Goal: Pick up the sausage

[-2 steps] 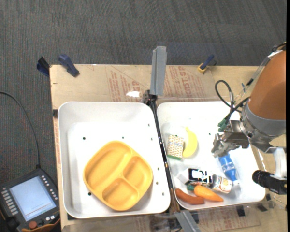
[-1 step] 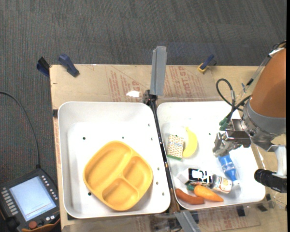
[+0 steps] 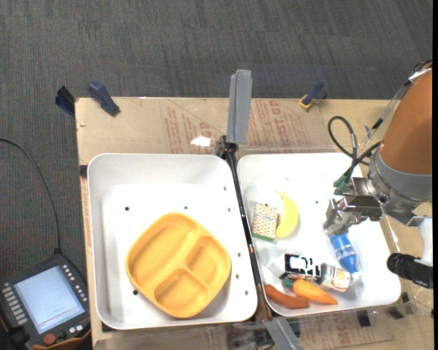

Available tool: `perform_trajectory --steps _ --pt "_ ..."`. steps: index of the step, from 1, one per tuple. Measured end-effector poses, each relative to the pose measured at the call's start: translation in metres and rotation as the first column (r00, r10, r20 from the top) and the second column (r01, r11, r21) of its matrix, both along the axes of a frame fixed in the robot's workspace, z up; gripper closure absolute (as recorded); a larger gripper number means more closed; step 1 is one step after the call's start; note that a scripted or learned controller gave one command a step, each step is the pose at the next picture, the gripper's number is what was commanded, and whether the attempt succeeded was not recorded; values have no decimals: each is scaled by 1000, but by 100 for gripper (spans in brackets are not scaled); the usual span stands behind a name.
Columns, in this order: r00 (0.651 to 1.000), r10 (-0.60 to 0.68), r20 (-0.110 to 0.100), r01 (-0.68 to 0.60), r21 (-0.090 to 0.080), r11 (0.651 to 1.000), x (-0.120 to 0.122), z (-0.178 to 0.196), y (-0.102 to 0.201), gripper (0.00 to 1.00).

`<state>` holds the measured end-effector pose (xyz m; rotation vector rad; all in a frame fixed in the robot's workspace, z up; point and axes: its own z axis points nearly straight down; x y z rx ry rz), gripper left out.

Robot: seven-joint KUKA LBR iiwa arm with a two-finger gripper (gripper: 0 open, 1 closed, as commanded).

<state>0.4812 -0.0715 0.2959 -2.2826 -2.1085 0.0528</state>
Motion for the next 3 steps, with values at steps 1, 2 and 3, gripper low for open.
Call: perform_trajectory --steps 1,2,3 --pt "999 30 39 -30 -1 1000 -5 -33 15 100" --pt "990 136 39 -136 1 991 -6 -106 -11 100" --pt "994 -105 41 105 -3 994 1 -50 47 100"
